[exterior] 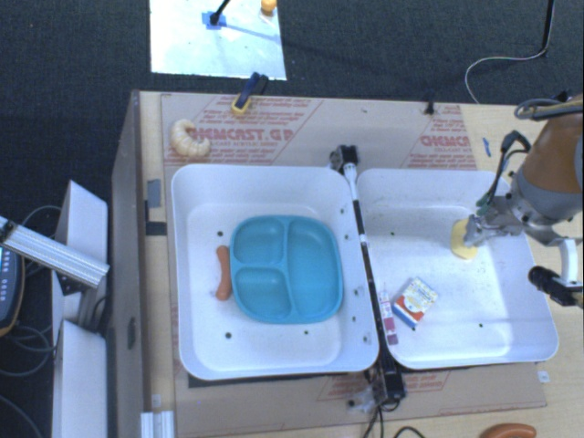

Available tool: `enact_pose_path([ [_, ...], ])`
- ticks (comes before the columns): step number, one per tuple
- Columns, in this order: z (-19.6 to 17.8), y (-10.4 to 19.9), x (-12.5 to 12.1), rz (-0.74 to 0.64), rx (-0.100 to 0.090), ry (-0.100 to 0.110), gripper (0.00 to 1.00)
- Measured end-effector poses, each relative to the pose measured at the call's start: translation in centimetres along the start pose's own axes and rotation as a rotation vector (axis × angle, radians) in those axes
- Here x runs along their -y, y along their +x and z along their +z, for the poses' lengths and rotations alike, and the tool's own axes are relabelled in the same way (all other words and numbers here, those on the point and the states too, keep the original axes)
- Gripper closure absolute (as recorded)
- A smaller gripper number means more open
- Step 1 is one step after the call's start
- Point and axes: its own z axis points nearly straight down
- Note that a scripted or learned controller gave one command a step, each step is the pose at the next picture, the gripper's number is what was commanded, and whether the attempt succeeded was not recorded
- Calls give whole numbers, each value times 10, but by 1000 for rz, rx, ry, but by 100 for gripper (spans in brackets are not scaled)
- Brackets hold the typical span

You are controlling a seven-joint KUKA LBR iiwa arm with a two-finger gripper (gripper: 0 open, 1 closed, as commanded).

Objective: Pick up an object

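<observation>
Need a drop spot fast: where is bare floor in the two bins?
Right bin: bare along the front right, beyond the small carton, and at the back left. Crowded at its right side, where the end effector meets the yellow object. Left bin: the blue tray and sausage leave bare margins only.

The grey arm (pixel 547 176) with its orange band reaches in from the right, tool (pixel 474 231) lowered.

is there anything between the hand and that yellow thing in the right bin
Nothing visible stands in the way. The hand is right at the pale yellow round object in the right white bin. The small colourful card packet lies apart, nearer the bin's front.
</observation>
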Motion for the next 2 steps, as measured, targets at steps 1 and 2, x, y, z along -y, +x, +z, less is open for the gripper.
enact_pose_path([
  [1, 27, 0, -30, 0, 0, 1, 100],
  [2, 7, 1, -13, 2, 0, 2, 100],
])
